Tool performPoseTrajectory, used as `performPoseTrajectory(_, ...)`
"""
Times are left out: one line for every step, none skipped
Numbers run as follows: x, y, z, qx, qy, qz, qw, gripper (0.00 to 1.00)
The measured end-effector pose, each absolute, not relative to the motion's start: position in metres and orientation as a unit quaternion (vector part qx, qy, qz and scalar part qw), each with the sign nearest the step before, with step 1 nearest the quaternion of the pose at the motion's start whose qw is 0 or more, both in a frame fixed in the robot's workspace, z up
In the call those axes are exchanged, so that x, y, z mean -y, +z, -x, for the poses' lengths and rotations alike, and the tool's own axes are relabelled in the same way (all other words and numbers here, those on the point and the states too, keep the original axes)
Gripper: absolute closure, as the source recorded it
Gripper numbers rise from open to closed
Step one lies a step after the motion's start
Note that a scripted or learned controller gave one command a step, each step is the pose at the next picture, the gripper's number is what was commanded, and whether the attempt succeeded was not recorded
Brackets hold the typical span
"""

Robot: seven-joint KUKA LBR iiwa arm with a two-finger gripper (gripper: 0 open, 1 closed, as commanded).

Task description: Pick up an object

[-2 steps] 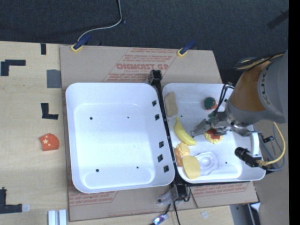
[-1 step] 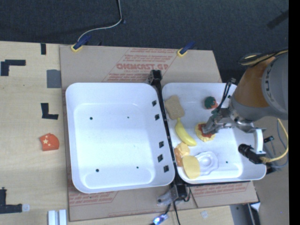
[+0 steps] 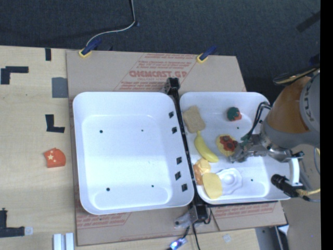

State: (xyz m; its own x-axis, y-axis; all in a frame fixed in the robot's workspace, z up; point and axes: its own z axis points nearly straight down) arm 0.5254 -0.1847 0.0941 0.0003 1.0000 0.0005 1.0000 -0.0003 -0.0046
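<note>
Yellow disc (image 3: 212, 185), front of right bin (image 3: 260, 192). Hand (image 3: 240, 152) just right of red-yellow toy (image 3: 227, 144), touching it; grip state: cannot tell.

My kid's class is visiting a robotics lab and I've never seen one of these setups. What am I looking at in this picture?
One camera looks down from above a bench. Two shallow white bins sit side by side: the left bin and the right bin. The grey and orange robot arm reaches in from the right, its gripper low beside a red and yellow toy. Also in that bin: a banana, a slice of bread, a green and orange ball and a pale yellow piece. Nothing is clearly held.
</note>
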Motion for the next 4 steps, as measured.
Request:
performPoseTrajectory(0.192, 0.085, -0.603, 0.709, -0.0008, 0.706, -0.002, 1.00)
performPoseTrajectory(0.198, 0.085, -0.621, 0.708, -0.0003, 0.706, -0.001, 1.00)
performPoseTrajectory(0.209, 0.101, -0.646, 0.708, -0.0004, 0.706, -0.001, 1.00)
performPoseTrajectory(0.219, 0.102, -0.663, 0.708, 0.0088, 0.706, 0.014, 1.00)
